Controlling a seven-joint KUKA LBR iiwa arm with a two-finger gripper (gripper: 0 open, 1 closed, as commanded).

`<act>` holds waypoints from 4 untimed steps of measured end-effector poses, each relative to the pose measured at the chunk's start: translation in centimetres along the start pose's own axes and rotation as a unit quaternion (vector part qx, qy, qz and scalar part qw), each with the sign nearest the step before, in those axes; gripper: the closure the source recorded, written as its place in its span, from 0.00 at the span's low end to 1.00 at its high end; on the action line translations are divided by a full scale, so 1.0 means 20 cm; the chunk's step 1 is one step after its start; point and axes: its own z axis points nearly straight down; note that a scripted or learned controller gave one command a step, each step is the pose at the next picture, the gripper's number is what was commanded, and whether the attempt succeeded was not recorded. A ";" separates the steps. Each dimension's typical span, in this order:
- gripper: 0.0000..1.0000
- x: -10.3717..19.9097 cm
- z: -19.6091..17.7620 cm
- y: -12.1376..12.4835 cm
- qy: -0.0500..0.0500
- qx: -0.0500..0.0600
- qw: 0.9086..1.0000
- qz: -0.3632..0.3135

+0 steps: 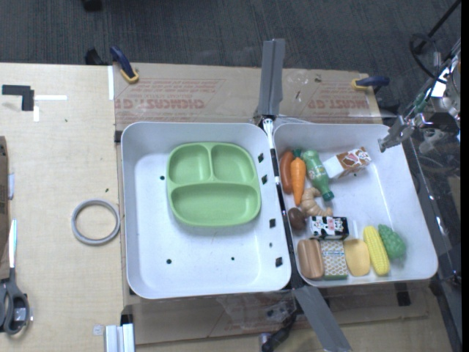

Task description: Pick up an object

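The right bin (396, 196) holds several toy foods along its left and front sides. An orange carrot (297, 176) lies beside a green bottle (317, 173) and a brown-and-white carton (352, 160). Below them are a black-and-white cow-pattern carton (327, 227), a hot dog (310, 259), a yellow corn cob (377, 249) and a green broccoli piece (393, 242). My gripper (393, 135) hangs above the bin's far right corner, apart from all the toys, with nothing seen in it.
The left bin (146, 255) holds a green divided plate (214, 183). A grey tape ring (95, 221) and scissors (13, 299) lie on the bench to the left. A metal divider (271, 79) rises between the bins at the back.
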 end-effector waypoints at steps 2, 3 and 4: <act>0.00 0.47 0.76 0.20 -0.004 -0.013 0.998 -0.058; 0.00 0.44 0.62 0.10 -0.001 -0.002 0.993 -0.120; 0.00 0.44 0.88 0.05 0.000 0.000 0.999 -0.045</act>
